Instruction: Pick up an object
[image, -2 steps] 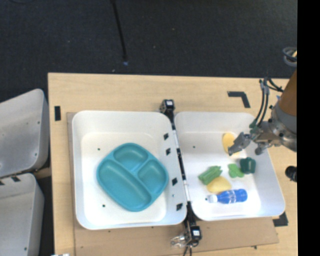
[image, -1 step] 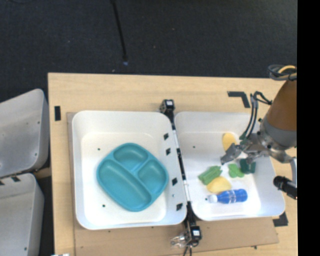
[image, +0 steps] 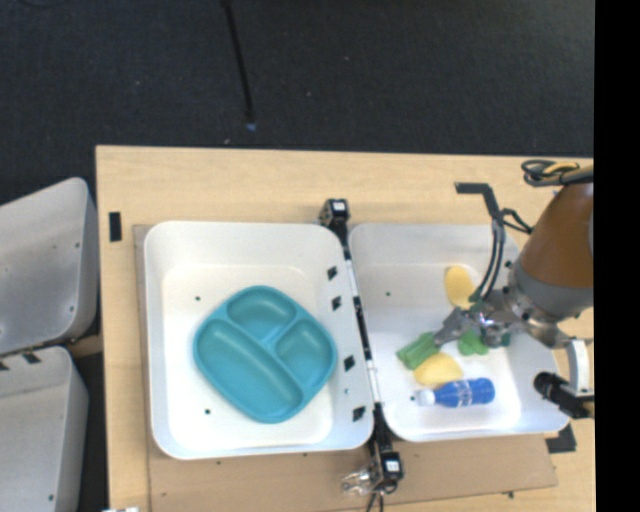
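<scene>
A wooden bench (image: 300, 185) on dark carpet carries two white bins. The arm (image: 560, 250) reaches in from the right, wrist bent down over the right bin (image: 400, 250), its end effector (image: 470, 330) low among the items; its grip state cannot be told. The left bin (image: 180, 250) holds a teal divided plate (image: 264, 352). Near the end effector lie a blue bottle (image: 458, 393), a green piece (image: 420, 350) and two yellow pieces (image: 438, 370). No writing is legible.

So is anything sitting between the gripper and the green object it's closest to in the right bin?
Nothing visible does. The gripper is low in the right bin, right at the green object. The yellow pieces and blue bottle crowd in just beside it.
</scene>
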